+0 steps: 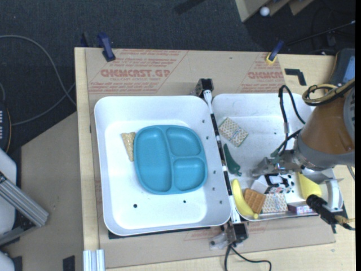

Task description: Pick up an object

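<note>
Reaching in from the right over the right bin (265,103), grey arm (327,131) with orange band bent low above the clutter at the bin's near end. Gripper (274,171) hanging just over the small items there, body dark and blurred against them; whether clenched or released, cannot tell. Lying under and beside it: a yellow banana (240,201) along the bin's left near corner, a waffle-patterned brown biscuit (254,199) touching the banana, a speckled packet (275,203) just right of the biscuit, a yellow block (309,186) further right. Resting apart toward the bin's far end, a patterned pouch (233,131), tilted; near the dividing wall, a dark green piece (230,160). Sitting in the left bin (113,208), a blue divided plate (170,158) with three compartments, a tan cracker (129,143) tucked against its left edge. Both bins side by side on the cardboard-covered tabletop (141,69).
</note>
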